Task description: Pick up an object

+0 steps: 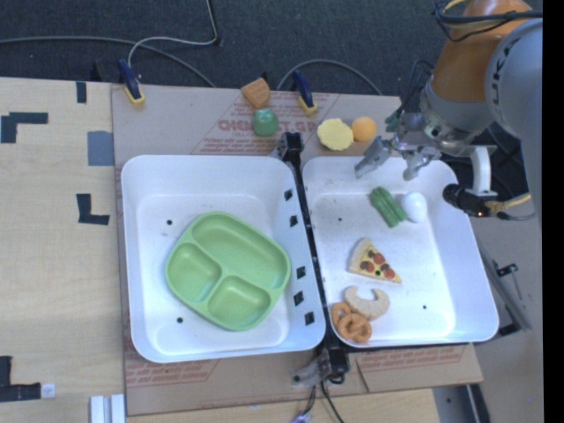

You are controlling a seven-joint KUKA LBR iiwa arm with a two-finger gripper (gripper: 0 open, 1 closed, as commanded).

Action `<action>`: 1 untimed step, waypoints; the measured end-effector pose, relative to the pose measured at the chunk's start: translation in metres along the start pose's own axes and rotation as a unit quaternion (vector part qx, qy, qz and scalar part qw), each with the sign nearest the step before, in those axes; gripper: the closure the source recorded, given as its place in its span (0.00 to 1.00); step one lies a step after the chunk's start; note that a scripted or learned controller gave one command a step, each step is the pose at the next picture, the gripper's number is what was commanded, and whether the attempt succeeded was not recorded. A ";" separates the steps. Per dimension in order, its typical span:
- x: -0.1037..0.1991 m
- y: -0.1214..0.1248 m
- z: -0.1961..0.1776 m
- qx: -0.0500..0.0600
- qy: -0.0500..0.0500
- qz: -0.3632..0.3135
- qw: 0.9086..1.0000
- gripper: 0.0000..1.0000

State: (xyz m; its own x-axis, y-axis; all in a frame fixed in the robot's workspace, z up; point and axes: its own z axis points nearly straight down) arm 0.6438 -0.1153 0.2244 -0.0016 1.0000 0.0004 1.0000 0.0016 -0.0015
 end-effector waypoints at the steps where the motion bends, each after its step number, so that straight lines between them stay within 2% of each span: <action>1: -0.007 -0.053 0.133 0.001 0.000 0.001 1.000 0.00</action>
State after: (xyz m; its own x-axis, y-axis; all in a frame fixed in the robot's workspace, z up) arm 0.5911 -0.1222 0.0920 -0.0003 1.0000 0.0005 1.0000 0.0003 -0.0033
